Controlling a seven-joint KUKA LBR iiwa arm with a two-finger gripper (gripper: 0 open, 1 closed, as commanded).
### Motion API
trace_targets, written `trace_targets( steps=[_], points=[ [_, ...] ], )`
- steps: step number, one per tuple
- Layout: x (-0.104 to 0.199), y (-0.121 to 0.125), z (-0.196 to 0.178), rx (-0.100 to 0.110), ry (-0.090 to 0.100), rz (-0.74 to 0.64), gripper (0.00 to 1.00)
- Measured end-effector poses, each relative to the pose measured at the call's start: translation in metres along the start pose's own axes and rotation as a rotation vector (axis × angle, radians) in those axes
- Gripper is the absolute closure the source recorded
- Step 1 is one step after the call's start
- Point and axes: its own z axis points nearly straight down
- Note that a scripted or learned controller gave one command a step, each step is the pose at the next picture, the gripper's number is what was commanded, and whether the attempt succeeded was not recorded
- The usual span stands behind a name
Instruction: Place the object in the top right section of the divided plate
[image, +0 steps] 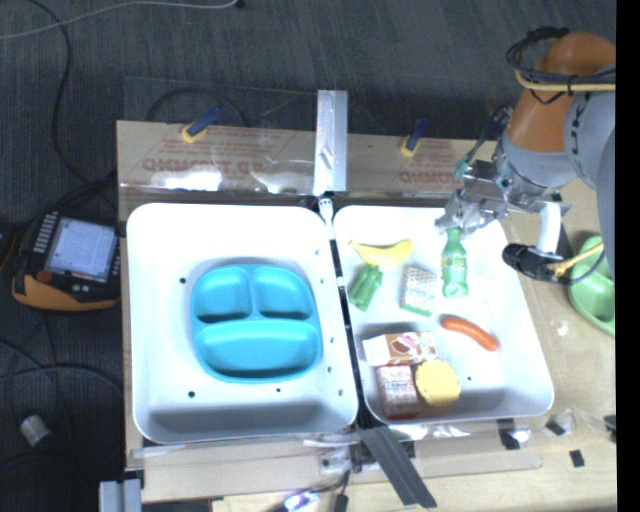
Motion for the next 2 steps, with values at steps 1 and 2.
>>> trace_targets(
  steps=[1, 2],
  points=[
    [-0.016, 0.015, 0.050, 0.000, -0.002, -0.109, 1.00],
    [-0.045, 0.036, 0.035, -0.002, -0.001, -0.105, 1.00]
  ],
)
